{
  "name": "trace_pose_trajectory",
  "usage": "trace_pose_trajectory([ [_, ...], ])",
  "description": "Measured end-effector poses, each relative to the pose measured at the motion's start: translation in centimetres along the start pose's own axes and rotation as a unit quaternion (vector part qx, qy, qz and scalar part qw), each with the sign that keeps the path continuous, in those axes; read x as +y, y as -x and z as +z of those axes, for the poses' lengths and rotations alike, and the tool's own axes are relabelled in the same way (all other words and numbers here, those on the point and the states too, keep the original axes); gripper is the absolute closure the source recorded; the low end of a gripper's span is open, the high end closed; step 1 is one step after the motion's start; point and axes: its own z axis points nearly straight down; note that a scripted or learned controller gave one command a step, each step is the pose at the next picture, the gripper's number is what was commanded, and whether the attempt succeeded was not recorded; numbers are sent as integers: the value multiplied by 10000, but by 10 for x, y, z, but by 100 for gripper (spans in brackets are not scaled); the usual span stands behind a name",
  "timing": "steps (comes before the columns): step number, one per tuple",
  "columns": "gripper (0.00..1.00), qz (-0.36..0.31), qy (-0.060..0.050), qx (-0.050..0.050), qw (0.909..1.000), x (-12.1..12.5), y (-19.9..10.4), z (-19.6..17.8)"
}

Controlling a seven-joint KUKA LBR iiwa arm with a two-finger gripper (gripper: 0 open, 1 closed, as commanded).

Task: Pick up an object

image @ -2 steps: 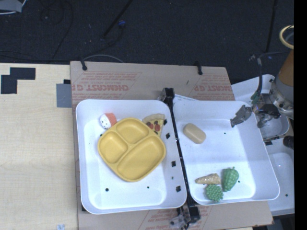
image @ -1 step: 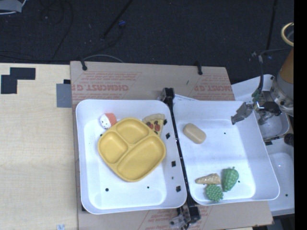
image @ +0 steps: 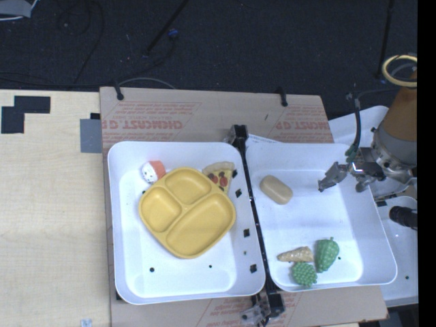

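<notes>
My gripper (image: 345,181) hovers over the right bin's (image: 354,213) far right side, its two dark fingers spread open with nothing between them. A tan oval bread-like piece (image: 276,189) lies in that bin to the gripper's left, well apart from it. Near the bin's front edge lie a green strawberry-shaped toy (image: 328,253), a round green bumpy toy (image: 304,274) and a small tan cone-like piece (image: 296,255). The grey arm with its orange band (image: 403,118) comes in from the right.
The left bin (image: 129,251) holds a yellow divided plate (image: 187,212), a pizza slice toy (image: 219,176) behind it and a small white-and-orange toy (image: 152,172) at its far left. A black divider (image: 248,210) runs between the bins. A cable (image: 357,125) hangs near the wrist.
</notes>
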Motion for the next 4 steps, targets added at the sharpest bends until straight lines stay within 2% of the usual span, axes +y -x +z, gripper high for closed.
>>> trace_pose_trajectory([
  [2, 0, 1, -5, 2, 10000, -1, -9, 115],
  [3, 100, 9, 8, -3, 10000, -1, -8, 102],
  [4, 100, 11, 41, -14, 10000, -6, -2, 56],
])
